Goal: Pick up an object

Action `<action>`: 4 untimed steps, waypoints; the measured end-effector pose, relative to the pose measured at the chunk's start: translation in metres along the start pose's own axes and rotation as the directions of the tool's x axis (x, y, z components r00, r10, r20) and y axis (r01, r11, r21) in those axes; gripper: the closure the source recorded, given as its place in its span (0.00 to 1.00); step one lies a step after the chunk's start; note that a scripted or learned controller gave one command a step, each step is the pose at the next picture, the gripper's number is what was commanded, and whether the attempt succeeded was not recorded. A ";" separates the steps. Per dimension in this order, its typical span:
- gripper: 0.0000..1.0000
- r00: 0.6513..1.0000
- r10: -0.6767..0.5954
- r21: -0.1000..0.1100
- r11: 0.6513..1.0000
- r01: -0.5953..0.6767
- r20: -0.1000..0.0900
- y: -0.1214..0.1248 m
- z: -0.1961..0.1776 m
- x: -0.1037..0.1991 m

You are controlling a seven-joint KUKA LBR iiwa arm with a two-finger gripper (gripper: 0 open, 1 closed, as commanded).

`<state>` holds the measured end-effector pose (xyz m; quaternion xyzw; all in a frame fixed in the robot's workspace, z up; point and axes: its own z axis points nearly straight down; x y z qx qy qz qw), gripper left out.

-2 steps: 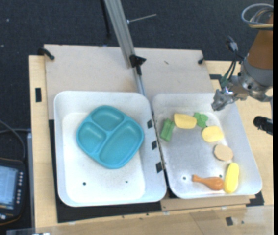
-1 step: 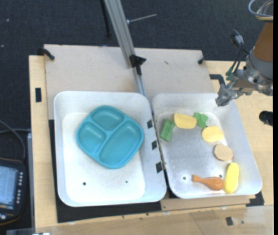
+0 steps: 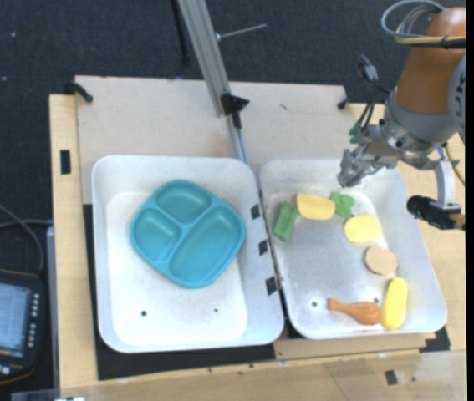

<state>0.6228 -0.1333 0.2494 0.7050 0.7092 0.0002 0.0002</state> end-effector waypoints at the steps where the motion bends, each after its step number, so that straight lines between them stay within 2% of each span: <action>1: 1.00 1.000 0.000 0.001 1.000 0.000 0.000 -0.002 0.012 0.053; 2: 1.00 1.000 -0.002 -0.001 1.000 0.002 -0.002 -0.005 0.000 0.109; 3: 1.00 1.000 -0.001 0.003 1.000 0.001 -0.001 -0.004 0.013 0.163; 4: 1.00 1.000 -0.003 0.002 1.000 0.003 -0.002 -0.017 0.008 0.221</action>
